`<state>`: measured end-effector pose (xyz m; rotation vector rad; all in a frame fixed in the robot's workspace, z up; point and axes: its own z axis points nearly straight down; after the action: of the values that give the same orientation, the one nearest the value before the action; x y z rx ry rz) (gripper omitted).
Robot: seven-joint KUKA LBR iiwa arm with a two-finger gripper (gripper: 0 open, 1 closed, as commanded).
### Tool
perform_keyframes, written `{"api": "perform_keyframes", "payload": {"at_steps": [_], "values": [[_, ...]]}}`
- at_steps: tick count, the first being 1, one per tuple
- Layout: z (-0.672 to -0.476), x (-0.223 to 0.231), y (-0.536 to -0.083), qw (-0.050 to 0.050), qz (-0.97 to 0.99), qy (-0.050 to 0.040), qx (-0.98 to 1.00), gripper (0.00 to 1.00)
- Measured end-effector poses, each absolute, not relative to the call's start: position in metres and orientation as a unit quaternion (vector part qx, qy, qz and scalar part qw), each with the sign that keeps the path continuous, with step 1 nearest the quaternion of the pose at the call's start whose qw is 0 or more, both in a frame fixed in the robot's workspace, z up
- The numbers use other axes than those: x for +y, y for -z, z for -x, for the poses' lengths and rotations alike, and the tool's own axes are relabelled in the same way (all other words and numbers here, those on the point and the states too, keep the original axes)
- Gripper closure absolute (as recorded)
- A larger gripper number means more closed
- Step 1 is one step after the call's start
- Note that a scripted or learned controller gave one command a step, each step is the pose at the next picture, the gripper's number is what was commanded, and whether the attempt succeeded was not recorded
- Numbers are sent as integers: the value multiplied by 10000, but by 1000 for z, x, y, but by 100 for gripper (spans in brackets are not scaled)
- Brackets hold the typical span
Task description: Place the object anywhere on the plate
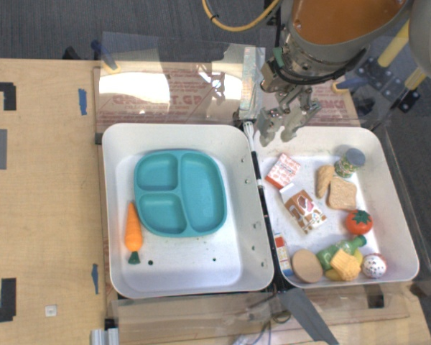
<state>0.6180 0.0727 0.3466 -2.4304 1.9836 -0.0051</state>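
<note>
Right now the grey arm with its orange band hangs over the far edge of the right shallow white bin (pixel 399 192), close to the seam between the two bins, and its metal two-finger pincer (pixel 280 129) points down with the fingers spread and nothing between them. No object has been picked, so by my reading this is the reach-and-choose step, before any grasp

Candidates lie in the right bin: a small red-and-white packet (pixel 284 170) nearest the pincer, a brown printed carton (pixel 304 210) just beyond it toward the near edge, a slice of toy bread (pixel 342 193), a red toy tomato (pixel 358 222), and a cluster of play food at the near edge. Over in the left white bin (pixel 118 144) sits the teal three-compartment plate (pixel 181 192), bare on top, with an orange toy carrot (pixel 133 230) just beside its left rim, off the plate

Next move, I'd judge: drop straight onto the red-and-white packet, close on it squarely, lift clear of the seam, then carry it left across to the plate
</note>
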Motion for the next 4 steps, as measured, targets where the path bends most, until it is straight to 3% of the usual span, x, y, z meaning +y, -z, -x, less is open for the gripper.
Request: {"api": "perform_keyframes", "payload": {"at_steps": [1,2,3,4], "values": [[-665,134,-255,-9,7373,-46,6756,100],[-665,167,-197,0,7364,-34,6766,100],[-664,230,-134,-9,7081,-39,7061,100],[-667,227,-139,24,7067,-11,7075,0]]}}
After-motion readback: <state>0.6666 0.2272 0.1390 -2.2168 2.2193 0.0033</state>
